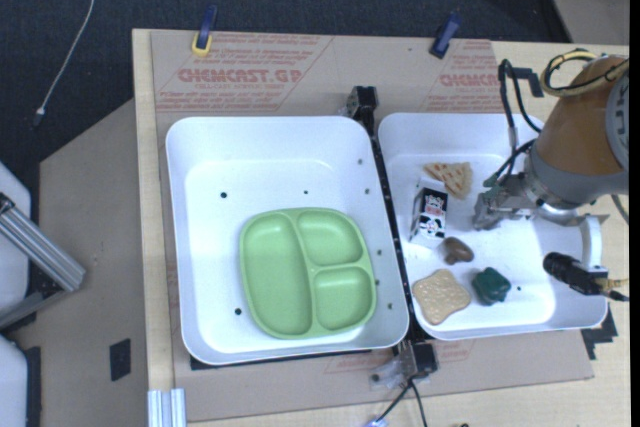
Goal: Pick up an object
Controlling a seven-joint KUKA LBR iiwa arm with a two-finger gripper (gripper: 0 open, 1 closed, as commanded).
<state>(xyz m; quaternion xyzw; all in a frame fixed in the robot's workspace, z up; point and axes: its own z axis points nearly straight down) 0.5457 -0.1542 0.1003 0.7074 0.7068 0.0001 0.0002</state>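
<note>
Reaching in from the right, the grey arm with its orange band hangs over the right bin, and its gripper sits low near the bin's middle, just right of the objects. Nothing is seen between the fingers; whether they stand open or closed cannot be told from this angle.

Right bin contents, observed:
- a tan wedge-shaped piece with a waffle-like pattern toward the far side, left of the gripper
- a small black-and-white carton lying just below the wedge, near the bin's left wall
- a small brown lump below the gripper, apart from it
- a dark green object toward the near side, just right of the cracker
- a round tan cracker-like piece at the near left corner

All five lie on the bin floor, none touching the gripper.

Left bin holds a light green divided plate with three compartments, lying flat slightly toward the near side.

Both bins rest side by side on a board covered with printed brown paper. A blue-and-yellow clamp and a blue clamp grip the board's far edge
</note>
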